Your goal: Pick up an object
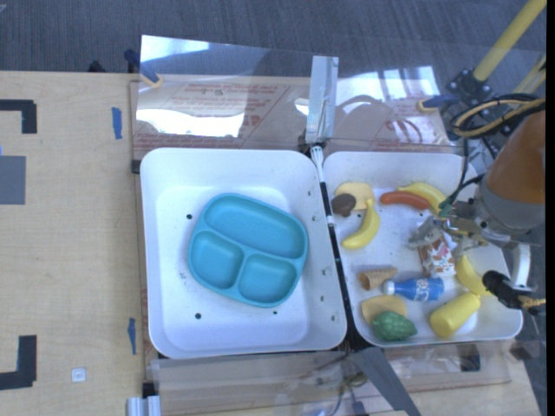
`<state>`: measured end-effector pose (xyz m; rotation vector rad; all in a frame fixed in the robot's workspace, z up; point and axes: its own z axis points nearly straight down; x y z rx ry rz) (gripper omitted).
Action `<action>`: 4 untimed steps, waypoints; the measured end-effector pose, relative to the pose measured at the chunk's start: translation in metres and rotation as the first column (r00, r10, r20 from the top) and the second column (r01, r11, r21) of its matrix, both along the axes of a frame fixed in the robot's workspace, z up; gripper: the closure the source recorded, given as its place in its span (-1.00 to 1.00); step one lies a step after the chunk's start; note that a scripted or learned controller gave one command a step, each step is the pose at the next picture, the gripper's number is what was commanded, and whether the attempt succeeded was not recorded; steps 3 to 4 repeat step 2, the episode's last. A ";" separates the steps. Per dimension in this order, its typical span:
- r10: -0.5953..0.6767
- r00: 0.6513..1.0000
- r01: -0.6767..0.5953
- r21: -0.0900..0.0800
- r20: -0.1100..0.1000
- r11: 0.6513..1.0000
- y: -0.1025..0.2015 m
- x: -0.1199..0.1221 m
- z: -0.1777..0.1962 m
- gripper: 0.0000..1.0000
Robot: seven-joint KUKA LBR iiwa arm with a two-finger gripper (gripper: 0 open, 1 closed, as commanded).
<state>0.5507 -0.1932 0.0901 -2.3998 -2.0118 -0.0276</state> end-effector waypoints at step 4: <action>-0.003 1.000 0.003 -0.020 0.003 1.000 0.029 0.055 0.120 1.00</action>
